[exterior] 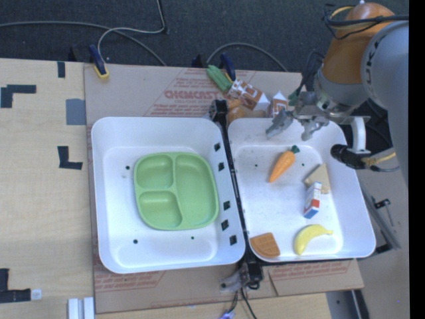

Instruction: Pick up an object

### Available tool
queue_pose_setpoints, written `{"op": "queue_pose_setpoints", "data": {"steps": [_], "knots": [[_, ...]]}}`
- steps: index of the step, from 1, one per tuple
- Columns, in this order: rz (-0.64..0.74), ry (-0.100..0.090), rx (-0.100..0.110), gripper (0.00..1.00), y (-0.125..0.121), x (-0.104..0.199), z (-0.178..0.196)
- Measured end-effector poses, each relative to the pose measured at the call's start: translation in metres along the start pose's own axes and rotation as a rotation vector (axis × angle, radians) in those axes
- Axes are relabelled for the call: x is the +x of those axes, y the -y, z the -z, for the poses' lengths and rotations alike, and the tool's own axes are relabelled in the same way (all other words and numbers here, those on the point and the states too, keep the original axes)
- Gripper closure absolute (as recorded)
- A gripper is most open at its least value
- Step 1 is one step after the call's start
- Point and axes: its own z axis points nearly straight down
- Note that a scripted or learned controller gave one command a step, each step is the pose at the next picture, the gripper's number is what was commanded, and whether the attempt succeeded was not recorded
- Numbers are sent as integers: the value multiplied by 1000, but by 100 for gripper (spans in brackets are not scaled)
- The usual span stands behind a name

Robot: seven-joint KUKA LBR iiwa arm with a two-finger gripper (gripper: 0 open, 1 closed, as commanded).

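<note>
Gripper (pixel 294 126) at upper right of frame, fingers apart, nothing between them. It hangs above the carrot (pixel 282 165), probably lining up a grasp.

**Two bins, side by side on the worktop**

The left bin (pixel 106 178) holds a divided plate (pixel 176 190) at its centre. In the right bin (pixel 355 238), a carrot (pixel 281 165) lies toward the top, a small carton (pixel 313 201) to its lower right, a banana (pixel 311 237) below that, and a cookie (pixel 266 245) at the lower left corner. The gripper (pixel 295 129) hangs over the right bin's upper edge.
</note>
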Motion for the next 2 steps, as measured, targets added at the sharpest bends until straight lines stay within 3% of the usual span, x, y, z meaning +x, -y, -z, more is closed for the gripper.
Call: {"op": "queue_pose_setpoints", "data": {"steps": [1,2], "knots": [[-1,0,3,0,17,-25,-96],[-1,2,-3,0,21,-6,-118]]}}
